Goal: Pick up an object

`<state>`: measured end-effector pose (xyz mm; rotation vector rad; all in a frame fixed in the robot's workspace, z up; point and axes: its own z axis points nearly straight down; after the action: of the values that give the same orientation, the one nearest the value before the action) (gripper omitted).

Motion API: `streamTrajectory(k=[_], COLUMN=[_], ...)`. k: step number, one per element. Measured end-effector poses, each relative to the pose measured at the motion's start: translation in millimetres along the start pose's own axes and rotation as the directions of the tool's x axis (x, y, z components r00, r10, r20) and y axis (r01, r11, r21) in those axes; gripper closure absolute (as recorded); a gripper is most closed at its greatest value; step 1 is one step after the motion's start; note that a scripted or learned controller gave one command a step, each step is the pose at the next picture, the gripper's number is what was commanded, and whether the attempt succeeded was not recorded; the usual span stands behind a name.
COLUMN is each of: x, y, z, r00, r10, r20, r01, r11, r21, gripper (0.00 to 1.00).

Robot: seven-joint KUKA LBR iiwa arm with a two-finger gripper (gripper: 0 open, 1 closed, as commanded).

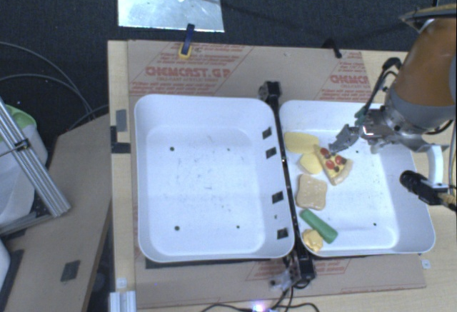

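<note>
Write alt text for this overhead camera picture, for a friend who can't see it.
A robot arm reaches in from the right, its gripper poised just above a toy pizza slice in the right white bin. Cheese-like yellow pieces, a bread slice and a green piece lie nearby.
</note>
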<state>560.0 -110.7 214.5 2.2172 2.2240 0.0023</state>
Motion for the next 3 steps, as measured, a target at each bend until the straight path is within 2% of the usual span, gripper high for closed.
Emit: streamTrajectory(k=[1,2,3], x=[-12.0,15.5,13.6], y=[17.0,84.2,83.6], z=[100.4,130.8,117.9], r00=[1.0,1.0,1.0], r10=[0.002,-0.005,-0.003], r20=[-0.001,0.0,0.0], r01=[-0.002,0.005,0.003], r11=[1.0,1.0,1.0], r21=[0.009,-0.003,-0.005], gripper=[0.0,0.0,1.0])
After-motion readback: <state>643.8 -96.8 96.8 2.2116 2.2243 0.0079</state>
